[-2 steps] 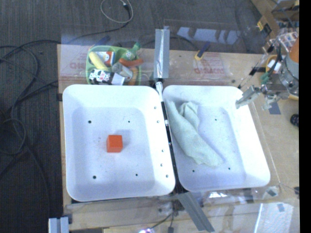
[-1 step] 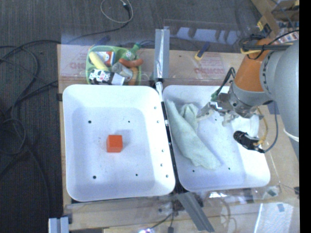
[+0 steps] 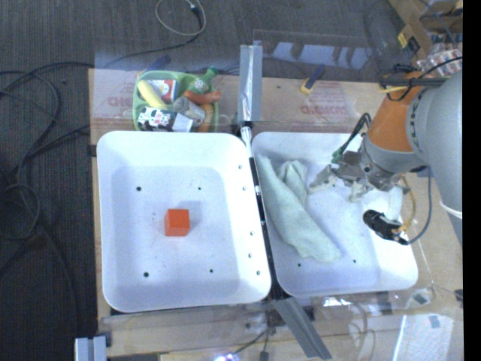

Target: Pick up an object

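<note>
Left bin (image 3: 120, 277): floor open all round; sole obstacle orange cube (image 3: 177, 222) near centre, well apart from every wall.

Right bin (image 3: 391, 273): pale green cloth (image 3: 301, 209) lay from 11 o'clock toward 6 o'clock, covering left half. Gripper (image 3: 347, 180) and arm (image 3: 421, 126) occupied 1–3 o'clock. Bare floor remained at 4–5 o'clock.

Between bins: touching rims formed ridge.

Behind left bin, 12 o'clock: green basket (image 3: 174, 102) of clutter.

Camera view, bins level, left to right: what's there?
Left bin → orange cube → divider rail → pale green cloth → hand, above the right bin.
</note>
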You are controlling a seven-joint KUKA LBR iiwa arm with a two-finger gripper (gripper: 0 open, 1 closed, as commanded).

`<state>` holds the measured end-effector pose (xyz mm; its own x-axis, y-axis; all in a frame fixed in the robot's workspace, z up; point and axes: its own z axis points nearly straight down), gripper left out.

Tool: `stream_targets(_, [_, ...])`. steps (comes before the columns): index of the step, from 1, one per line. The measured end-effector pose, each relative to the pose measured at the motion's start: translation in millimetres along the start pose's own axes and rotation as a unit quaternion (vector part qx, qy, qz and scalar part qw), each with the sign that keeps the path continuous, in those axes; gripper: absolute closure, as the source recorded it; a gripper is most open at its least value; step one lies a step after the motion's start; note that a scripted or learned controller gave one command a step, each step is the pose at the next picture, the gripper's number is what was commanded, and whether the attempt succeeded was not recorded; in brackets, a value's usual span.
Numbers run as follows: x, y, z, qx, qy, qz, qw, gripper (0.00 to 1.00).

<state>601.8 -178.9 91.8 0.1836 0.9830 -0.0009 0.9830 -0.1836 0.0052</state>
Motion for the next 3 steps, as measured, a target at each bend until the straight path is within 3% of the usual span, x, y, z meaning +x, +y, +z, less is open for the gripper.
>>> stream_targets(1, [50.2, 60.3, 1.9, -0.002, -0.001, -0.074, 0.9973, 0.00])
stream_targets(2, [-23.3, 39.4, -98.9, 0.002, -0.001, -0.063, 0.9980, 0.00])
stream_targets(3, [29.4, 32.9, -1.6, 0.003, -0.002, 0.011, 0.9999, 0.00])
